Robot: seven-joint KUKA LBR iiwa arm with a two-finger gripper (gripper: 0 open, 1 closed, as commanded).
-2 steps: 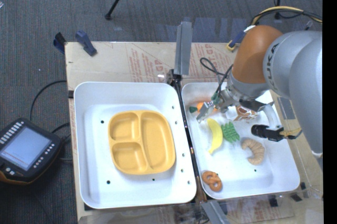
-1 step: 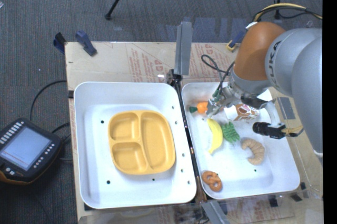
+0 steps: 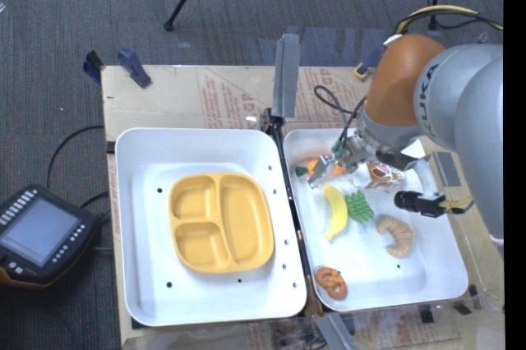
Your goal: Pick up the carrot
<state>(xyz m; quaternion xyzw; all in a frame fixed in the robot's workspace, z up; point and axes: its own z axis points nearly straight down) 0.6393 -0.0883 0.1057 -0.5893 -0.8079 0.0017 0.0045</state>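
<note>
The carrot (image 3: 309,166) is a small orange piece with a green top, lying at the upper left corner of the right bin (image 3: 436,278). My gripper (image 3: 327,168) reaches in from the right and is down right at the carrot, covering its right end. The orange band and grey arm rise behind it to the upper right.
In the right bin lie a yellow banana (image 3: 333,211), a green leafy toy (image 3: 358,206), a tan croissant (image 3: 399,235), a pretzel (image 3: 332,282) and a brown-and-white item (image 3: 383,173) under the wrist. The left bin (image 3: 140,176) holds a yellow divided plate (image 3: 220,222). The bins' shared wall runs just left of the carrot.
</note>
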